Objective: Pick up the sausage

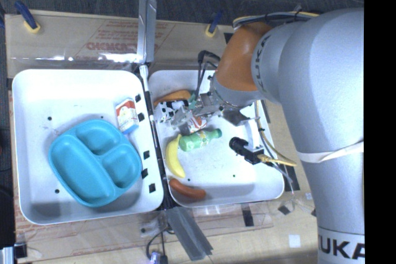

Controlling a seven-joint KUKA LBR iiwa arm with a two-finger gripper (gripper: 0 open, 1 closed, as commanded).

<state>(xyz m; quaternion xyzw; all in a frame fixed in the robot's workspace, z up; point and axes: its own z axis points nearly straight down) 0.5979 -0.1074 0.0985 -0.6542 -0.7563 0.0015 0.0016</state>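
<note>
Camera view: a slanted look down on a worktop (74,34) carrying two shallow white bins side by side.

The grey arm (315,89) reaches in from the right and looms very large in the foreground. It bends over the right bin (216,173). Its orange band (238,65) sits above that bin's far edge. From there the wrist turns down and to the left, ending in the end effector (190,112), which is low over the far left part of the right bin. From above its tip is a cluster of metal parts, so I cannot tell whether the end effector is apart or together.

The sausage (187,192), reddish brown, lies along the near edge of the right bin, toward its near left corner and well apart from the end effector. Just beyond it, a yellow banana (174,161) lies along the bin's left edge. A green bottle (199,140) lies on its side between the banana and the end effector. A brown rounded item (173,96) sits in the far left corner. A small black and white item (163,112) lies by the left edge, just beside the end effector.

In the left bin (31,108), a blue plate (93,161) with three compartments lies toward the near edge. A small red and white carton (126,114) rests at the bin's right edge, just beside the plate's far rim.
</note>
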